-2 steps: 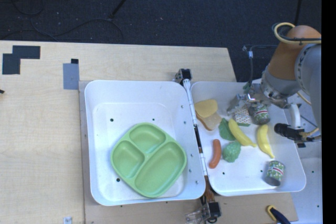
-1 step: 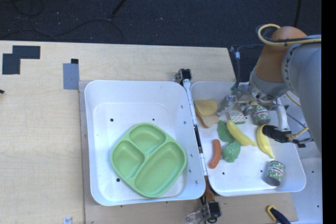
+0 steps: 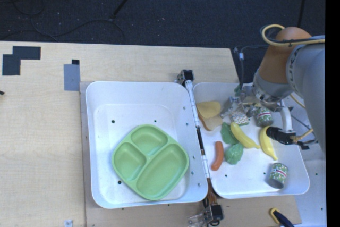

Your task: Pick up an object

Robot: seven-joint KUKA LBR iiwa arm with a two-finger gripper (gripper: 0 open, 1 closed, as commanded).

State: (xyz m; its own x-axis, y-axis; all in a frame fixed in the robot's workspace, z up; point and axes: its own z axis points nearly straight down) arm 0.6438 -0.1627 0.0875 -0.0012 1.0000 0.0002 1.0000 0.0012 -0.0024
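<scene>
The bench is carrying two shallow white bins side by side, and the arm is reaching in from the right, its orange band sitting over the far right corner of the right bin. The left bin is holding a green divided plate, which is lying toward its near edge and slightly right of centre, leaving bare floor along its far and left edges.

The right bin is holding all the small things. A pale yellow piece is lying by the far left corner, against the shared wall. A green leafy toy is sitting near the bin's middle, with an orange-red sausage shape just left of it, close to the shared wall. Two yellow bananas are lying there too, one touching the leafy toy and one further right. A patterned cup is resting alone by the near right corner.

The gripper is hanging low at the far edge of the right bin, among small patterned items; how wide it is standing, and whether it has anything, I cannot tell. Nothing is visibly lifted, so I judge the pick is not yet done. The far side looks crowded, while the near edge around the cup is offering the most open room.
</scene>
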